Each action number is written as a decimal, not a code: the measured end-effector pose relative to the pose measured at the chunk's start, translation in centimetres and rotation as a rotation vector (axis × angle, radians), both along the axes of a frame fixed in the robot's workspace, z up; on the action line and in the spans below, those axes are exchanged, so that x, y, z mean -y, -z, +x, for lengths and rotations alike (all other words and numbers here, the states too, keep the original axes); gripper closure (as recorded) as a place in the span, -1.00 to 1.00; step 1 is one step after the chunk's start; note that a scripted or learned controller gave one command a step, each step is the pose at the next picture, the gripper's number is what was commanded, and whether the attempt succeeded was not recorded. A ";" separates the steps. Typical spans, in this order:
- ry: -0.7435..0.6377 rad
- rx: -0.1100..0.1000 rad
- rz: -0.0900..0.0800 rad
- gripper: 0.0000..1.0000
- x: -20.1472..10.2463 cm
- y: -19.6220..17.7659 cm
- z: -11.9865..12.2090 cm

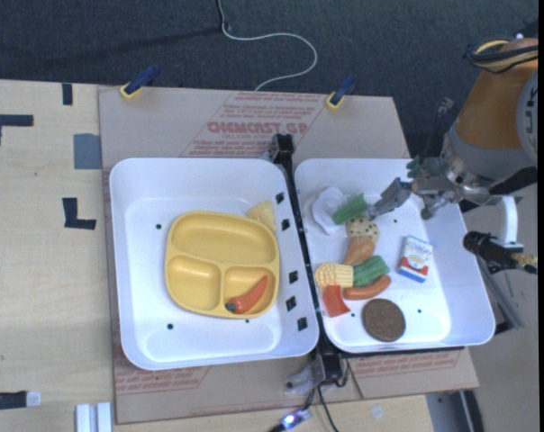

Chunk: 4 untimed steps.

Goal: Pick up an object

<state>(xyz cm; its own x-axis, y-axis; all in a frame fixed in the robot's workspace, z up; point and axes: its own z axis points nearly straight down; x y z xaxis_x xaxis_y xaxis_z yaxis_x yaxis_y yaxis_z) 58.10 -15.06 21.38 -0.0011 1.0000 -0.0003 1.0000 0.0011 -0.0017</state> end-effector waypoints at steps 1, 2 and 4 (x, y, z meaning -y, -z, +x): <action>0.000 -0.004 0.000 -1.00 0.3 4.4 0.0; 0.000 -0.007 0.002 -1.00 -0.3 9.8 -1.1; -0.001 0.001 -0.001 1.00 -0.4 11.9 -1.1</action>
<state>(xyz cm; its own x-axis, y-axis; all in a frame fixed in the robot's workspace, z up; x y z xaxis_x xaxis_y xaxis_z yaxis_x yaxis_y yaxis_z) 57.01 -14.69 9.50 -0.0022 1.0000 -0.0018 1.0000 0.0022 -0.0004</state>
